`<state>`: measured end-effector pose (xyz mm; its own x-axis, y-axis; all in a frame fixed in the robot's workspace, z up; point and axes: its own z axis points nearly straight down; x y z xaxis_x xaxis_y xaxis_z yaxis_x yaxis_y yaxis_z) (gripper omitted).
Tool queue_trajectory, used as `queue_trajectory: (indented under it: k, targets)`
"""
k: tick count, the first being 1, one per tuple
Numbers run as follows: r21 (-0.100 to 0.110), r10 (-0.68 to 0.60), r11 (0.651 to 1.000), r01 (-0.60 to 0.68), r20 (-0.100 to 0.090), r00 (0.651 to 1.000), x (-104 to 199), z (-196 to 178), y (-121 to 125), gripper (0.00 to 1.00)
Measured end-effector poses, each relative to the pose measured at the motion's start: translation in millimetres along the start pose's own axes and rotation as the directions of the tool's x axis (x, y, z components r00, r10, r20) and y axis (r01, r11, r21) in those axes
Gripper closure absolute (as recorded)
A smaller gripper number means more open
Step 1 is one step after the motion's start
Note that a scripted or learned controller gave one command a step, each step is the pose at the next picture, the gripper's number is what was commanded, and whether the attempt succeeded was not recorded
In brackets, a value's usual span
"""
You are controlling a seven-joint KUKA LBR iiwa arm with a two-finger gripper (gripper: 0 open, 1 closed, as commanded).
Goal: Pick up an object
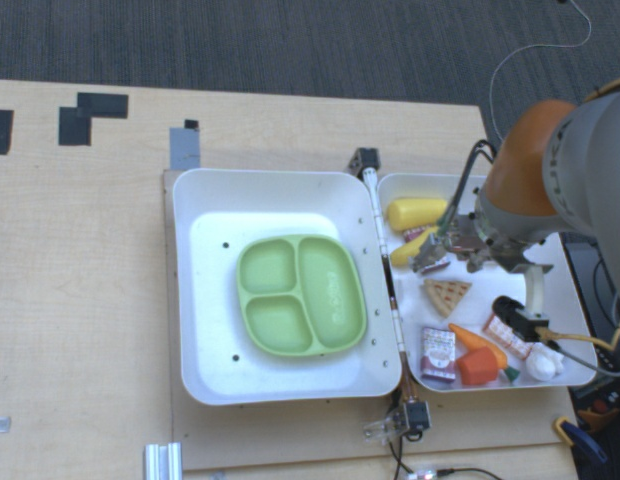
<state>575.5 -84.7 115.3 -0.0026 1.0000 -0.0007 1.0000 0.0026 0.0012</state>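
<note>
My gripper (433, 256) hangs low over the upper left part of the right bin (575, 298). It sits right beside a small yellow piece (405, 249) near the bin's left wall. A larger yellow cylinder (417, 211) lies just beyond it at the bin's far end. Below the gripper rests a tan wedge like a pizza slice (448, 294). Further toward the front are a red and white packet (439, 353), an orange carrot (477, 337), a red block (477, 368) and a white lump (543, 365). Nothing can be seen held.
The left bin (205, 268) holds a green three-compartment plate (300, 293). The ridge between the two bins (386, 278) runs close to the gripper's left. The grey arm with its orange band (525, 168) comes in from the right over the right bin.
</note>
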Motion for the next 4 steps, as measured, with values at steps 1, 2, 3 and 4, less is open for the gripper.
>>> queue_trajectory:
  k: [1, 2, 3, 4]
  targets:
    - [0.0, 0.001, 1.0, -0.001, -0.001, 1.0, -17, 24, -76, 0.0]
    - [-0.005, -0.001, 1.0, 0.001, -0.001, 1.0, -16, 13, -75, 1.0]
    - [-0.003, -0.001, 1.0, 0.001, -0.002, 1.0, 65, -70, -21, 1.0]
    - [-0.002, -0.004, 1.0, 0.004, -0.002, 1.0, 132, -96, -37, 1.0]
